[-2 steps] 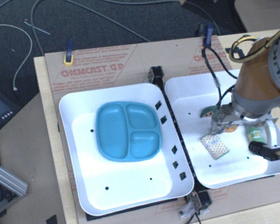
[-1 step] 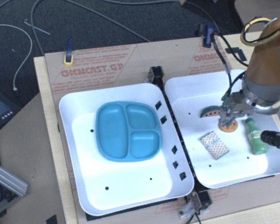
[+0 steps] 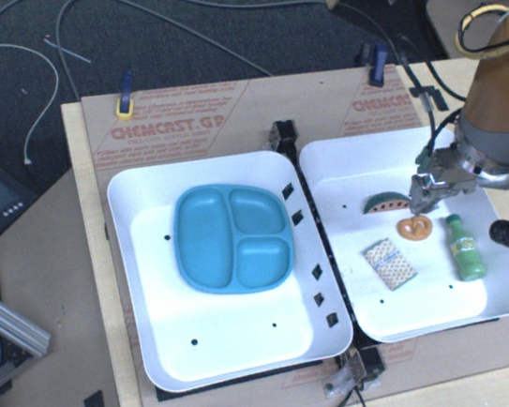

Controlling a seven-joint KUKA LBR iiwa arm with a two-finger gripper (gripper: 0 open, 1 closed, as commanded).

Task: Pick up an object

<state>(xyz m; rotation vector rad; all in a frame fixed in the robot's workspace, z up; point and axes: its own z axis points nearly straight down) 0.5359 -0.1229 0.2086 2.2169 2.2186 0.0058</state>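
Claw (image 3: 422, 204) low over right bin (image 3: 367, 318), directly above and perhaps touching orange ring-shaped piece (image 3: 416, 228); finger spread impossible to tell from this angle. Beside it: watermelon slice (image 3: 384, 200), patterned packet (image 3: 390, 263), green bottle (image 3: 464, 248) with unreadable label. Blue divided plate (image 3: 233, 238) in left bin (image 3: 154, 289); "CHEMCAST GP" partly legible on cardboard (image 3: 184, 113).

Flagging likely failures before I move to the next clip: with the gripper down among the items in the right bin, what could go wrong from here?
The gripper sits just above the small orange ring, with the watermelon slice close on its other side; closing here might nudge or catch the wrong item. The ring looks flat and low, so the fingers may slide off it. The green bottle lies near the arm's path and could get knocked.
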